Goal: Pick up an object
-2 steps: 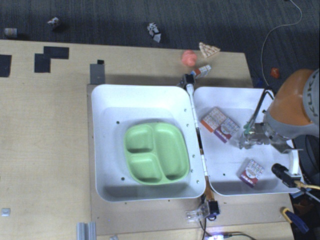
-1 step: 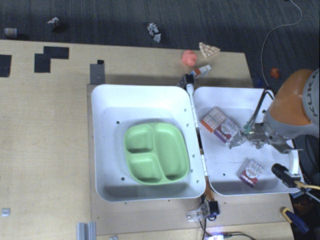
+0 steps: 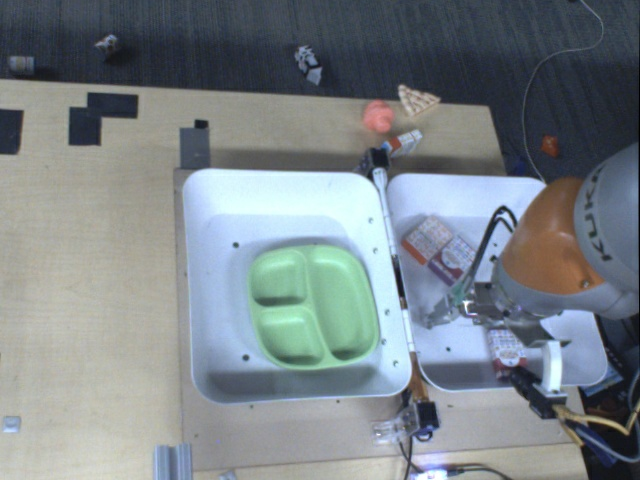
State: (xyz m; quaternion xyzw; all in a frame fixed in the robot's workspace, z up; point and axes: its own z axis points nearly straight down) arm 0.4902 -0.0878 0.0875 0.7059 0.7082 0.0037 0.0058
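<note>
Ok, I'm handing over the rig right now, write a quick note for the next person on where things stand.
Gripper: low inside the right bin, near its left wall; nothing visibly held, finger state unclear.
Objects: a red-and-white packet lies in the right bin's upper part; a small red-and-white item sits beside the arm near the bin's lower edge. The green divided tray lies in the left bin.
Done: arm is down in the right bin.
Left: the pick itself; no object is lifted yet.
</note>
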